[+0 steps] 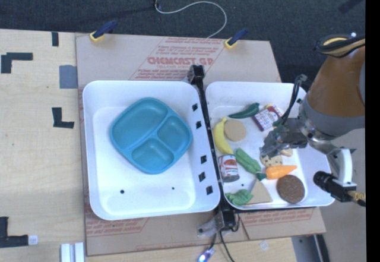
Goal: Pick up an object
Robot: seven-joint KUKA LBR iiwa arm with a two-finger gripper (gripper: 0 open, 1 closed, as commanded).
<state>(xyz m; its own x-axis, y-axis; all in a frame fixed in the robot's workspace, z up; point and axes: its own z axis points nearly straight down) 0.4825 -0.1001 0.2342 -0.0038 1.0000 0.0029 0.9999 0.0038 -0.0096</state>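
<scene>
Gripper (274,147) hung low in the right bin (249,88); finger state could not be determined. Directly beneath it lay a small tan, dark-dotted block (274,161), touching an orange carrot (280,171).

arm (335,97): orange band over grey wrist | tool (274,147): dark metal | black cable alongside

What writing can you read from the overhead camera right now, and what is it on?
"CHEMCAST GP": red print on the brown board under the bins; the smaller lines below it are too blurred.
Can: label too small to read.
Red packet: print unreadable.
</scene>
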